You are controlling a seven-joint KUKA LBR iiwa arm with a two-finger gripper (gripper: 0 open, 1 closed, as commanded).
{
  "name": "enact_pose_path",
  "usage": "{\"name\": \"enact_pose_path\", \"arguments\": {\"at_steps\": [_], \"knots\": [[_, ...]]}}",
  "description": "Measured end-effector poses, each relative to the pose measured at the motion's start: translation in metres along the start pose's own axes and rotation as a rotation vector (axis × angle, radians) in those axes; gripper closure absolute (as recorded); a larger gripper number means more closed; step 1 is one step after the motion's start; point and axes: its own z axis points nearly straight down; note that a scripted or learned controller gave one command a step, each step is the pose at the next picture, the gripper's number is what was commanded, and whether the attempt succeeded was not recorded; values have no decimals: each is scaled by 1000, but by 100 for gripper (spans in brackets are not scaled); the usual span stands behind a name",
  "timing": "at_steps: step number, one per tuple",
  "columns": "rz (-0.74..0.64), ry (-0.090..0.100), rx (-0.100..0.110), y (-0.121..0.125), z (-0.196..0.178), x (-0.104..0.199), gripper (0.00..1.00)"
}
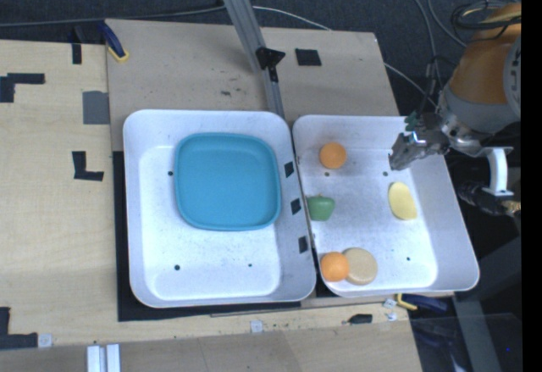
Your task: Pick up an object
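Observation:
The right bin holds an orange ball at its upper left, a green piece by its left wall, a yellow lemon-shaped piece toward the right, and an orange ball touching a tan disc at the front. My gripper hangs over the bin's upper right part, above and slightly left of the yellow piece, with nothing visible between its fingers. It is apart from every object.
The left bin carries a square blue plate. A grey metal pole slants down from the top to the gap between the bins. Cables lie on the dark floor at the upper right.

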Motion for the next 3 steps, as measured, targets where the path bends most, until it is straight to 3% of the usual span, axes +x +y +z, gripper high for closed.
{"name": "enact_pose_path", "arguments": {"at_steps": [1, 3], "knots": [[0, 0, 1, 0, -28, 0, 100], [-4, 1, 4, 10, -29, 103, 100]]}}
